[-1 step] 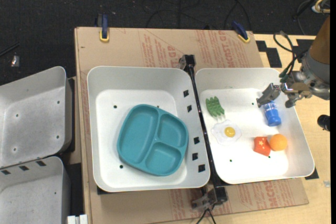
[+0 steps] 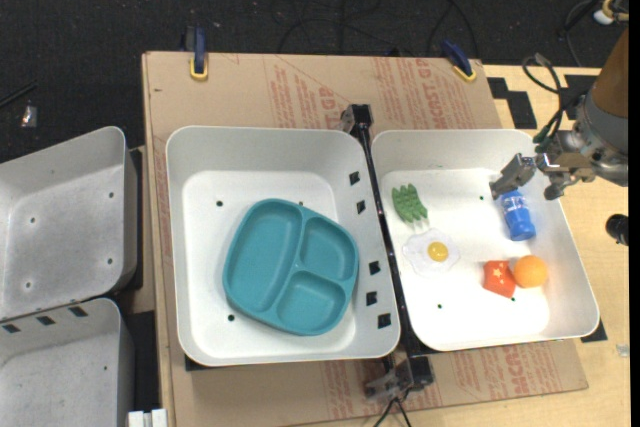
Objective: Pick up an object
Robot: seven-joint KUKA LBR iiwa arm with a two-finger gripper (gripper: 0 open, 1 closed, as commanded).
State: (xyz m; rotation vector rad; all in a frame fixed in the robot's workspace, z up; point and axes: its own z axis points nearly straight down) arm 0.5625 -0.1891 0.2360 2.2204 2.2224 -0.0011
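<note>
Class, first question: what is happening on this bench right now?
A grey robot arm reaches in from the right, its two-finger gripper open just above a small blue bottle in the right white bin. Nothing is held. A green ridged piece, fried egg toy, red piece and orange ball lie nearby.

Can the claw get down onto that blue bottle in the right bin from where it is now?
Probably yes. The claw hangs just above the blue bottle, which lies apart from the orange ball and red piece, with bare bin floor around it.
</note>
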